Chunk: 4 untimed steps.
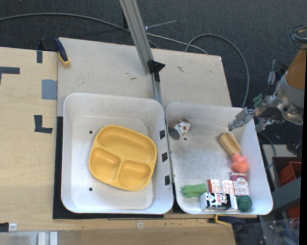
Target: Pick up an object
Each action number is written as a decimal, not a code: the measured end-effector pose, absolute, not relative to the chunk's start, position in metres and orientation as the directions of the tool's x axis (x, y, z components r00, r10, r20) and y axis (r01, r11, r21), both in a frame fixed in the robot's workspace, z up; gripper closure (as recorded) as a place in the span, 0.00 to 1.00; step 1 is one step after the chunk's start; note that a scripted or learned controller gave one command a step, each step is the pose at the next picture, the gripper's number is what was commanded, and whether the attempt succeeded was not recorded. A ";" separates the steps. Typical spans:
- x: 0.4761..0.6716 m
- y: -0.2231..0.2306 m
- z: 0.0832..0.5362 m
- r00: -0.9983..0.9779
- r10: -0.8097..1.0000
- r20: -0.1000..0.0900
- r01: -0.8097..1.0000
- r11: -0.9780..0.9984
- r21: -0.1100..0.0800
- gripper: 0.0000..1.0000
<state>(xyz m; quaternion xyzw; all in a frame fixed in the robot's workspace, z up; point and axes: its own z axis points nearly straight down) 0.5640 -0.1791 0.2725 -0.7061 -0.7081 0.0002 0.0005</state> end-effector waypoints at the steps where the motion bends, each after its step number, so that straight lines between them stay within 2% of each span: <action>1: 0.564 -0.179 0.273 -0.003 1.000 0.000 1.000 0.003 -0.001 0.00; 3: 0.544 -0.173 0.158 -0.002 1.000 0.001 1.000 0.002 -0.007 0.00; 4: 0.548 -0.180 0.103 -0.002 1.000 0.004 1.000 0.002 -0.006 0.00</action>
